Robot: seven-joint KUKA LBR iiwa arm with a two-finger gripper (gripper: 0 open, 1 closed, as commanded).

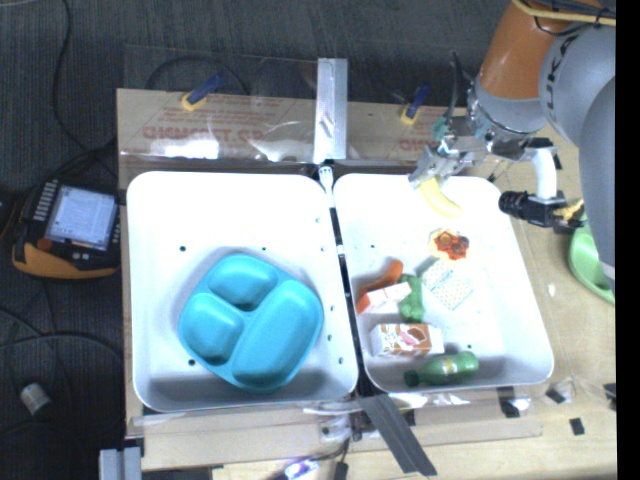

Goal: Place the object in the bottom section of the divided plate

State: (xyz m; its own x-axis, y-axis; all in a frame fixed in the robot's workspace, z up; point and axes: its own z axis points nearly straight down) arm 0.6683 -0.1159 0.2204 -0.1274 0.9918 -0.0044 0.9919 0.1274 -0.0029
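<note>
We look down on a wooden desk point(140, 108) carrying two shallow white plastic bins side by side. In the left bin point(150, 268) sits a turquoise divided plastic plate point(252, 320) with three sections, its largest section turned toward the near right. The grey arm with its orange band point(520, 38) reaches in from the right, and its two-finger gripper point(440, 166) hangs over the far edge of the right bin point(520, 308), closed on a yellow banana-shaped toy point(436, 190) that droops below the fingers toward the bin floor. Beneath it in the right bin we see an orange and red round toy point(450, 242), a pale dotted packet point(447, 288), an orange carrot-like piece point(385, 272), a small red and white carton point(385, 298), a green leafy piece point(412, 303), a small printed box point(405, 340) and a green plastic bottle point(443, 368) lying on its side along the near wall. A handheld device with a lit screen point(78, 218) lies on the floor left of the desk.
</note>
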